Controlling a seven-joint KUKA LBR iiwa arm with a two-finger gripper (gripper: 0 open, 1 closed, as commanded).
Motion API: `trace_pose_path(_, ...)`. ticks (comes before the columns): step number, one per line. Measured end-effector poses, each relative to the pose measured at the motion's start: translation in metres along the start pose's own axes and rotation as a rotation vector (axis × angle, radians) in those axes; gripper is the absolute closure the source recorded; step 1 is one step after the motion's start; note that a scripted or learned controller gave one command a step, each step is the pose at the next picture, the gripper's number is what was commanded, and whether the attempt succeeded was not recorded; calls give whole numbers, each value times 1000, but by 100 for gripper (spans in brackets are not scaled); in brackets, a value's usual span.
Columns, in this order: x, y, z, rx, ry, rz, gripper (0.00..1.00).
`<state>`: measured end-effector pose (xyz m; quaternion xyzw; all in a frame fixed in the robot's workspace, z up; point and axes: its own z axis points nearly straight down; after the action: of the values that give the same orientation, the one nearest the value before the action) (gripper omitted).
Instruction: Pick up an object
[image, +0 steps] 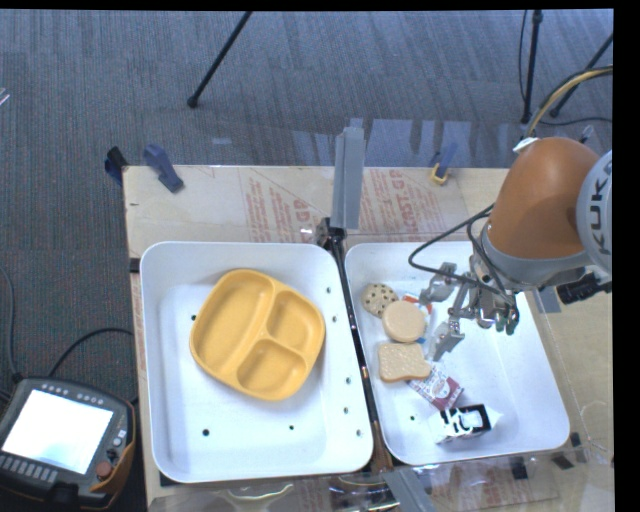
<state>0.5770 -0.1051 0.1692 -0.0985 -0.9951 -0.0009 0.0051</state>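
Your metal two-finger pincer (443, 318) is hanging spread open, gripping nothing, just beside the smooth round tan biscuit (404, 321) and the flat toast-shaped slice (403, 362).

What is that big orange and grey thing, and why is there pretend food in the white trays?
That is a robot arm, seen by one camera looking down from above. It reaches in from the right, and its metal gripper works like a two-finger hand. Two white bins sit side by side. The left bin holds a yellow divided plate. The right bin holds a toy cookie, a round cracker, a toast slice, a wrapper and a small black-and-white carton. The gripper hangs above the food, holding nothing.
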Motion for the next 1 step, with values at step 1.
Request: trace_pose_path(1,-30,28,72,-6,-30,225,0)
